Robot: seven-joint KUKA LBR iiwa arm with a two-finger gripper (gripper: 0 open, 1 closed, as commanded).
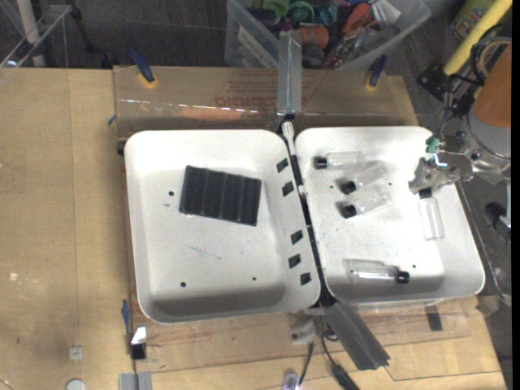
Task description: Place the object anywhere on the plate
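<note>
The plate (221, 195) is a black ribbed rectangle lying in the left bin (154, 242). Several clear vials with black caps lie in the right bin (463, 275): one at the back (340, 161), two close together in the middle (367, 177) (366, 203), one near the front (374, 273). Another clear vial (431, 218) lies lengthwise near the right wall, just below my gripper (425, 179). The gripper sits over the right bin's far right side, and its tip is at that vial's upper end. Whether it touches the vial is unclear.
A raised divider with black clips (294, 218) separates the two bins. A clear box of colourful toys (325, 10) stands behind the bench. Cables and a yellow tube (479, 31) are at the back right.
</note>
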